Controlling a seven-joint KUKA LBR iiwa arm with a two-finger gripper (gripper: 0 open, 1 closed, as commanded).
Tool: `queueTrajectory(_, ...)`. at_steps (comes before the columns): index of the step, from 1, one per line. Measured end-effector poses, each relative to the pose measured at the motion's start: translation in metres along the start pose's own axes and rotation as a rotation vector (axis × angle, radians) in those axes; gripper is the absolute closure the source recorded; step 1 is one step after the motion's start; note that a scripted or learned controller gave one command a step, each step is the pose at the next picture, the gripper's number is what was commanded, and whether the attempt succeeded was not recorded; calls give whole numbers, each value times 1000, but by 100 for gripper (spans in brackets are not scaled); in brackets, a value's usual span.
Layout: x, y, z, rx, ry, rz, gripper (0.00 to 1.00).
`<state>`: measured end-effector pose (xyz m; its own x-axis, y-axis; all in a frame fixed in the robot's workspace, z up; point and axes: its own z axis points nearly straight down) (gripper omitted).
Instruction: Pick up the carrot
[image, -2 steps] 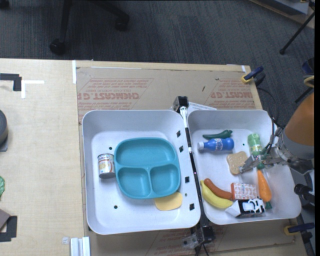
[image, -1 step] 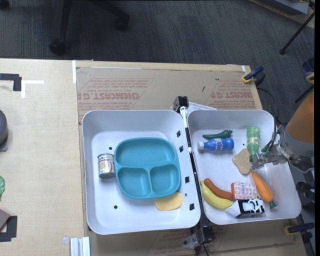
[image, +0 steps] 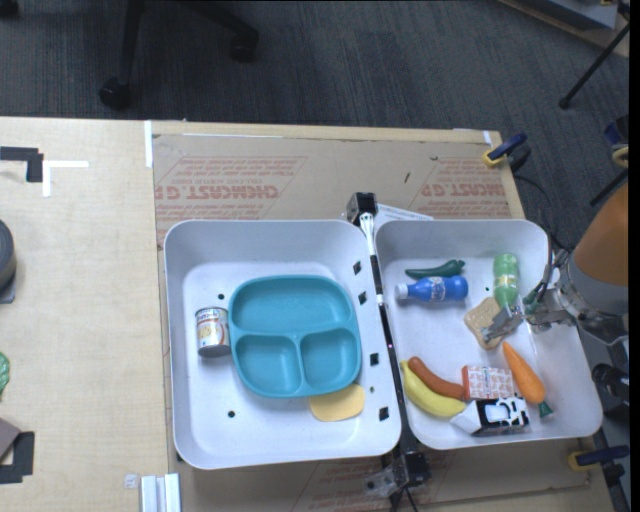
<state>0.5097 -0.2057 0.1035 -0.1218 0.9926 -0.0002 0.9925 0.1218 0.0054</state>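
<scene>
The orange carrot (image: 523, 372) with a green tip lies slanted near the right wall of the right bin (image: 470, 232), its thick end toward the back. It rests on the bin floor beside a red-and-white box (image: 488, 381). My gripper (image: 519, 316) reaches in from the right, low over the bin. It hangs just behind the carrot's thick end, next to a tan bread-like piece (image: 484, 324). Nothing shows held in it.
Also in the right bin are a green bottle (image: 506, 278), blue bottle (image: 432, 290), green pepper (image: 437, 269), sausage (image: 436, 376), banana (image: 432, 396) and black-and-white carton (image: 497, 415). The left bin (image: 190, 400) holds a teal divided plate (image: 297, 335), a can (image: 211, 330) and a yellow chip (image: 337, 404).
</scene>
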Motion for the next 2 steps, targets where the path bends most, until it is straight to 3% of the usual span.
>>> queueTrajectory(1,-1,2,-9,-3,-2,4,100)
queueTrajectory(2,-1,2,-9,-3,-2,4,0)
